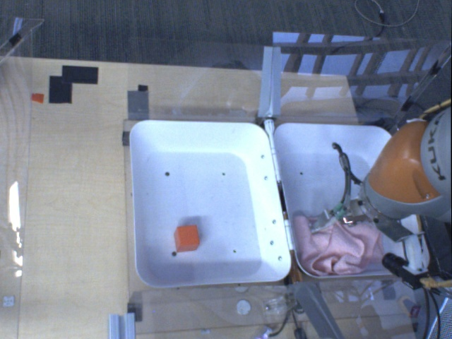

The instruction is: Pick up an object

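Gripper (337, 217) down on pink cloth (339, 246) in right bin (311, 147); grip state unclear. Orange block (187, 238) in left bin (198, 147).

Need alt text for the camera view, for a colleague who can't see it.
The grey-and-orange arm reaches into the right bin, its gripper low over a crumpled pink cloth. The left bin holds one small orange block.

Arm (431, 175): grey, rounded casing
Band (399, 168): broad, orange, glossy
Cable (345, 168): dark, thin, curved, at the band's 9 o'clock
Gripper (337, 217): small, metallic, pale fittings
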`<action>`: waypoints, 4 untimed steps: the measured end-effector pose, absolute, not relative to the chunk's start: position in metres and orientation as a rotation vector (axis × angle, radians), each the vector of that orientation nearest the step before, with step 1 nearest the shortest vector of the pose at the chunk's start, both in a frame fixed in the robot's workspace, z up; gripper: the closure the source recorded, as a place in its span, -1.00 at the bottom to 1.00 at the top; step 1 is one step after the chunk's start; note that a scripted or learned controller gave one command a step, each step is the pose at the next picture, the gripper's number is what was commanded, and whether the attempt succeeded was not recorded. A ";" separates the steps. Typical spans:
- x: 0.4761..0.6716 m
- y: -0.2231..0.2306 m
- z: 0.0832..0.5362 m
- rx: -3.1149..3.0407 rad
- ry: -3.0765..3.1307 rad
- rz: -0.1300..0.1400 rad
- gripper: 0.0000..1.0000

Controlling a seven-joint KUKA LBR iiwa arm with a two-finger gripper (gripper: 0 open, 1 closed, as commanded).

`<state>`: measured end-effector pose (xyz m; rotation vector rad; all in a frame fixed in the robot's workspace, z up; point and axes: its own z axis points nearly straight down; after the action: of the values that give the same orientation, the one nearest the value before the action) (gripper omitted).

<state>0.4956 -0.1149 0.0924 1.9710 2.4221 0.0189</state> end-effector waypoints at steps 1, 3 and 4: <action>0.500 -0.114 0.105 1.963 2.416 0.028 1.00; 0.520 -0.110 0.092 2.066 2.346 0.016 -1.00; 0.530 -0.102 0.092 2.020 2.383 0.015 -1.00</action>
<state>0.5297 -0.1021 0.0924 2.0199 2.3826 0.0149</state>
